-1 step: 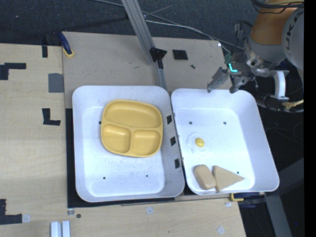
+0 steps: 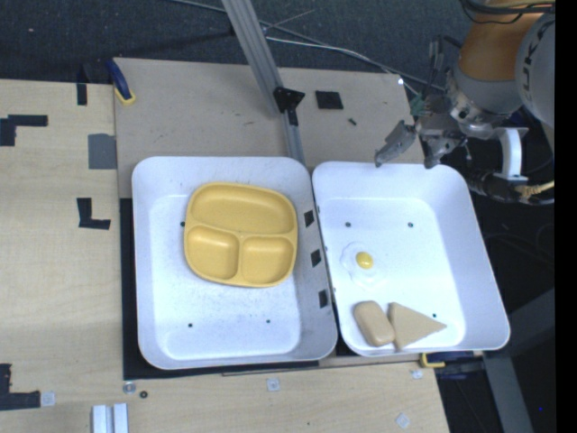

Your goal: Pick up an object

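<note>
Gripper: two-finger metal gripper (image 2: 410, 148) on the grey arm with the orange band (image 2: 494, 48), hanging over the far rim of the right-hand shallow white bin (image 2: 469, 242); its fingers look spread apart, with nothing between them.

Fried egg: small white toy fried egg with a yellow yolk (image 2: 362, 260), lying on the bin floor below the gripper and a little to its left in the view, well apart from the fingertips.

Bread roll: tan rounded toy bread roll (image 2: 372, 322), further from the gripper than the egg, near the bin's near rim.

Wedge: beige triangular wedge-shaped piece (image 2: 414, 324), just beside the roll on its right, seemingly touching it, and almost straight down the view from the gripper, at the opposite side of the bin.

Plate: yellow plastic plate with three compartments (image 2: 241, 234), in the left-hand shallow white bin (image 2: 153, 269), off to the gripper's left across the divide between bins, well apart from it.

Bench: pale wooden bench top (image 2: 54, 269) bearing both bins.
</note>
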You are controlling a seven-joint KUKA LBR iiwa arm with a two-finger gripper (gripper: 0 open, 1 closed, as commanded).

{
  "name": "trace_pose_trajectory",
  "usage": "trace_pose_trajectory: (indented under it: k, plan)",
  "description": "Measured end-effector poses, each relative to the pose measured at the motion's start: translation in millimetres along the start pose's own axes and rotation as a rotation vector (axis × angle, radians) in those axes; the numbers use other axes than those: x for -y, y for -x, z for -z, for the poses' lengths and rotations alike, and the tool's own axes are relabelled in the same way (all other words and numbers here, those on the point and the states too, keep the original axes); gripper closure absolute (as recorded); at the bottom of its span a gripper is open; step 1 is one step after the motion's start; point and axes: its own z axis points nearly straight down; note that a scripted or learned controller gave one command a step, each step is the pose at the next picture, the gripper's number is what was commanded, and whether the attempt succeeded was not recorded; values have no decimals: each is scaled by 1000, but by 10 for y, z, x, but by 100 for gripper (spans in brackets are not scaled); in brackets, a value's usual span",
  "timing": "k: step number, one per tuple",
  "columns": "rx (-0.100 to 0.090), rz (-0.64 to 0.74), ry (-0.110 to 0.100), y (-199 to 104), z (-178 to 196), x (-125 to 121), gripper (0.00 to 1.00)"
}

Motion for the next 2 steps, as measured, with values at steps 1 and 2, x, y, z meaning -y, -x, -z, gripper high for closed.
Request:
trace_pose_trajectory:
  k: [1, 2]
  plan:
    - [0, -1, -5, 71, -469, 18, 0]
    - [0, 0, -5, 36, -915, 60, 0]
